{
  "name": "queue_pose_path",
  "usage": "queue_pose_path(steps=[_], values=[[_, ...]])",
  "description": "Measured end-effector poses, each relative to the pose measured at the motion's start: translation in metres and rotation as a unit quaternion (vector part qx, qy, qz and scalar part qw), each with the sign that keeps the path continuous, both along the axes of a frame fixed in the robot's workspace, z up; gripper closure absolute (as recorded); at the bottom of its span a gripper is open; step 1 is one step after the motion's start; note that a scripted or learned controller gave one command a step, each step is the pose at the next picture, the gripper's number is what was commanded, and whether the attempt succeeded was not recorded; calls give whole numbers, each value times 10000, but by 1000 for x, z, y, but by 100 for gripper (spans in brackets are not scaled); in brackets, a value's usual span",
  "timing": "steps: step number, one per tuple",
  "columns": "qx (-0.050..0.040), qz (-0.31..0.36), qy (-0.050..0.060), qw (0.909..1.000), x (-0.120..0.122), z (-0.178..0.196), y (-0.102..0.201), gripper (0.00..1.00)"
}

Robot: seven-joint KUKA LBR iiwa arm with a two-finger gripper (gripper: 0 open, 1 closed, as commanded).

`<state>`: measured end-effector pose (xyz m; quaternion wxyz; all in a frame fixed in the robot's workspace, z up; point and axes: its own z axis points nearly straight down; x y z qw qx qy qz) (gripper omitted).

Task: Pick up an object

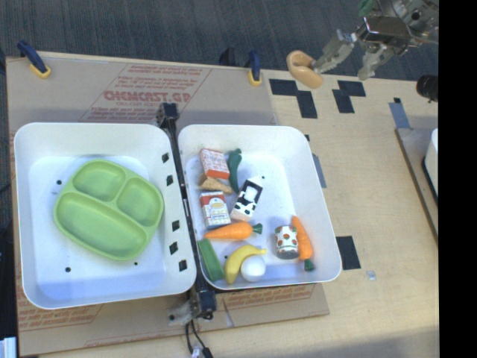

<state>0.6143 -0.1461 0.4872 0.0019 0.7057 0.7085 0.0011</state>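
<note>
My gripper hangs at the top right, well outside the bins, with its two fingers spread open and nothing between them. A tan, bread-like piece sits just left of the left fingertip, outside the gap; whether they touch I cannot tell. The right bin holds several toy foods: two small boxes, a black-and-white carton, a carrot, a second carrot, a can, a banana, a white egg and two green vegetables.
The left bin carries a green divided plate. Both bins rest on a cardboard sheet held by blue clamps. Black tape marks dot the bare bench to the right of the bins.
</note>
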Motion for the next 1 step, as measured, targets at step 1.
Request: queue_pose_path(steps=[1], values=[[-8, 0, 16, 10000, -56, -78, -65, 0]])
